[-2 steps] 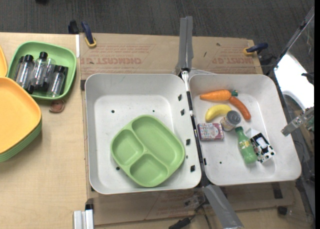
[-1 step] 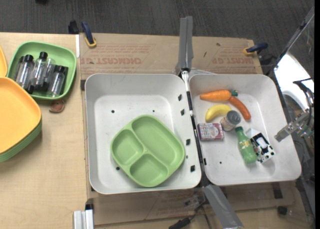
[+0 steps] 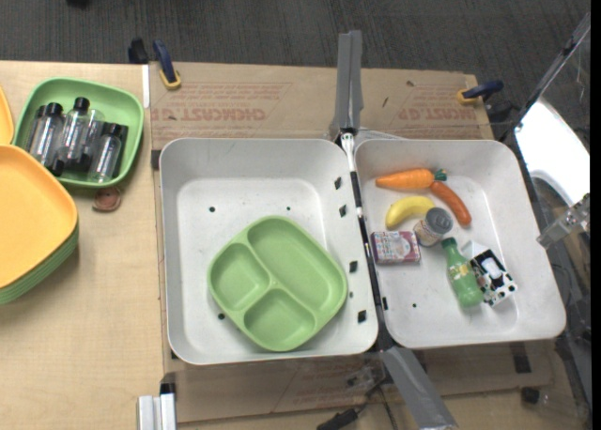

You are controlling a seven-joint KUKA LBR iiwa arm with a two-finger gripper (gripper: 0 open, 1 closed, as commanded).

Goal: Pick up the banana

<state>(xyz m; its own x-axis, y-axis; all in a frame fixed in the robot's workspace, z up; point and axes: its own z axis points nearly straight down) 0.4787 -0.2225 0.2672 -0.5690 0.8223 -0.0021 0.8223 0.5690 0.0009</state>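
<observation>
Near the inner wall of the right bin (image 3: 537,320), the banana (image 3: 409,210) lies flat in a tight cluster. An orange carrot (image 3: 407,178) sits just above it, a second carrot (image 3: 452,203) slants by its right tip, and a round tin (image 3: 437,223) presses against its lower right end. A pink packet (image 3: 394,247) lies just below, while a green bottle (image 3: 462,274) and a small black-and-white toy (image 3: 494,279) rest farther toward the front. The clutter seems simply dropped in, leaving the fruit hemmed in on three sides; the clearest approach is judged to be from above and the left, where bare floor remains before the wall. The left bin (image 3: 175,231) holds a green divided plate (image 3: 277,284), well apart from the banana.
</observation>
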